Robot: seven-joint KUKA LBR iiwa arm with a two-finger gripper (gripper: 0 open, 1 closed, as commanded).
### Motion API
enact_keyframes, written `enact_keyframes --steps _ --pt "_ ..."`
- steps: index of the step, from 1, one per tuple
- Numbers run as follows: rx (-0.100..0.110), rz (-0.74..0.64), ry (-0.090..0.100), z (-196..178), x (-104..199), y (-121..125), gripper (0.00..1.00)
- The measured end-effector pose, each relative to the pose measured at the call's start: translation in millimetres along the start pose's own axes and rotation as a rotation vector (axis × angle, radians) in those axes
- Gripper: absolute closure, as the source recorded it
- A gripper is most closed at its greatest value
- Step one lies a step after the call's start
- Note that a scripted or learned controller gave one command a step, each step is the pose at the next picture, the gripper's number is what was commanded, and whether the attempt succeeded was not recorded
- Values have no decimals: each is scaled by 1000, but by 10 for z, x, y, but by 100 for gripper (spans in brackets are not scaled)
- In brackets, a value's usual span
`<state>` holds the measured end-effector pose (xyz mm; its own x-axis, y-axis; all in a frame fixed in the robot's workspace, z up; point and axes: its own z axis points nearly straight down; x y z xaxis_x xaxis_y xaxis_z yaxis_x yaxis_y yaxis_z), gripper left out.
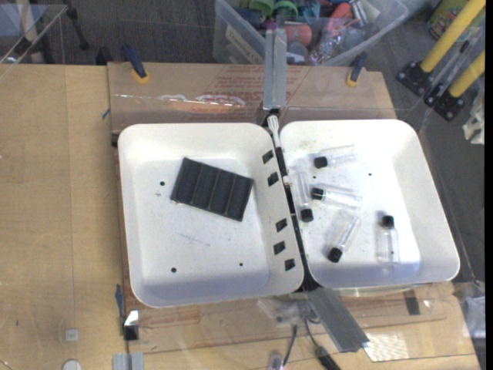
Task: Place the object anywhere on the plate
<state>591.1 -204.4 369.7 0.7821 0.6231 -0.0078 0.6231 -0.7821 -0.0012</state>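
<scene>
White bins sit side by side: the left bin (146, 276) holds the dark ribbed plate (212, 189), and right of that plate the right bin (431, 245) holds several clear vials with black caps. Select one vial (341, 233) lying apart from the others — grasp it across its body, then release it over the plate's centre. Gripper state: you cannot tell from this view.

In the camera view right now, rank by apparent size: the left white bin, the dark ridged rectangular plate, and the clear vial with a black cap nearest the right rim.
1. Left white bin
2. Dark ridged rectangular plate
3. Clear black-capped vial
</scene>
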Motion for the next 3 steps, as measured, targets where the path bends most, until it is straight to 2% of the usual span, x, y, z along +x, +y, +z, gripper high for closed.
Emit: enact_keyframes --steps 1,2,3 --pt "0 -1 0 2 4 -3 0" --pt "-1 -5 -1 -98 13 -3 100" --pt "0 -5 -2 -96 16 -6 0"
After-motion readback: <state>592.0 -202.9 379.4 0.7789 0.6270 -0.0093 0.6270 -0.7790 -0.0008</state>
